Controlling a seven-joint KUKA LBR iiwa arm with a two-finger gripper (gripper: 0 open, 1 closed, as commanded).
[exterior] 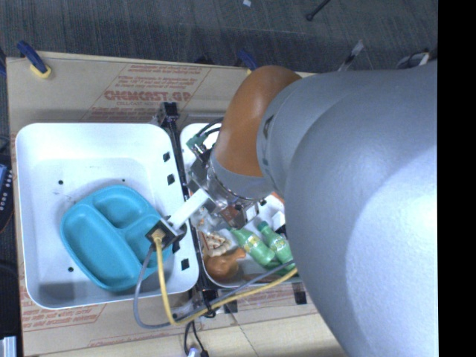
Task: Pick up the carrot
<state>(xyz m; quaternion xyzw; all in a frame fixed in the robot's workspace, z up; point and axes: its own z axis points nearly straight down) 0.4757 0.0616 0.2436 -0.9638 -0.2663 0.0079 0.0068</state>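
Note:
The grey arm with its orange band (249, 121) covers most of the right bin (195, 136). My gripper (225, 218) reaches down into that bin, above a pile of items. A small orange patch (277, 198) peeks out at the arm's edge, just right of the gripper; it may be the carrot, but most of it is hidden. Below the gripper lie a brown bread-like piece (223, 262) and a green object (264, 245). I see nothing clearly held.
The left bin (44, 147) holds a blue divided plate (108, 236). A white bracket with a yellow cable (160, 274) crosses the wall between the bins. Cardboard (149, 88) lies under and behind both bins.

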